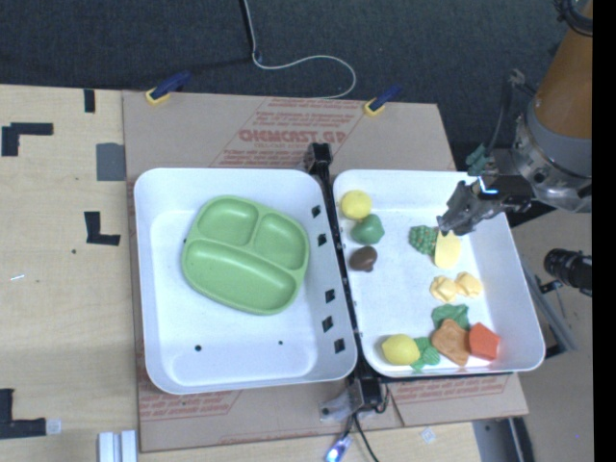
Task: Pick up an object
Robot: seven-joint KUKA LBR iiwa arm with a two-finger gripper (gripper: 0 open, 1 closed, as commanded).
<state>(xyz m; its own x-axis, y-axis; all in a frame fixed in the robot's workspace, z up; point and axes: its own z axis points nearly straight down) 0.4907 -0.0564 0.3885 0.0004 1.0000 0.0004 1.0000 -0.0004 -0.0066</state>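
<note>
My gripper (450,225) hangs over the upper right part of the right bin (505,258), reaching in from the right. A pale yellow piece (448,250) lies right at its tip, touching or nearly touching it. A dark green leafy piece (421,239) sits just to the left. Near the bin's left wall are a yellow ball (356,203), a green piece (368,227) and a brown piece (363,256). Lower down lie two pale yellow lumps (455,286), a green sprig (449,314), an orange-brown chunk (449,341), a red-orange block (483,341) and a yellow lemon (399,348).
The left bin (164,335) holds a green divided plate (245,253). A black hinge strip (332,268) runs between the bins. Both stand on a cardboard sheet (279,133), with a white cable (289,64) behind it.
</note>
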